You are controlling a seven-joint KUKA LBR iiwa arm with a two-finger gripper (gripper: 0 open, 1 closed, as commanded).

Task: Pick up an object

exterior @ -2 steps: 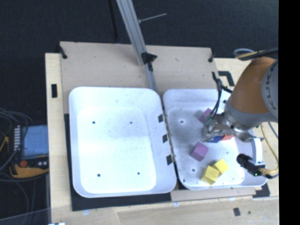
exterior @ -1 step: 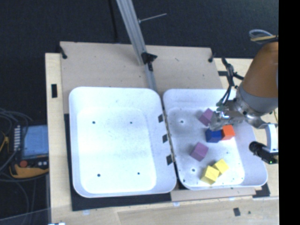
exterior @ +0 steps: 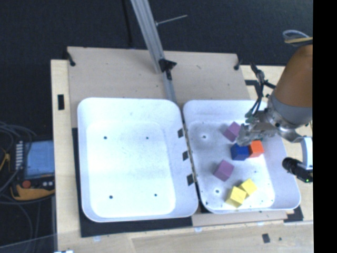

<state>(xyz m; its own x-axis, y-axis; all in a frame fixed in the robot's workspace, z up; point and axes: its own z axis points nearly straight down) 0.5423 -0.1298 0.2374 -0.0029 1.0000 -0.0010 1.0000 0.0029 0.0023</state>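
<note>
Arm: reaching in from the right, wrist angling down into the right bin (exterior: 210,112).
Claw (exterior: 246,137): opening cannot be told.
Blue cube (exterior: 240,152): lying just beneath the claw, touching an orange cube (exterior: 256,148).

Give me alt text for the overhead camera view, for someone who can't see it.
A grey and orange robot arm lowers its claw into the right white bin, above a blue block touching an orange block. Two purple and two yellow blocks lie nearby; a second white bin sits alongside.
</note>
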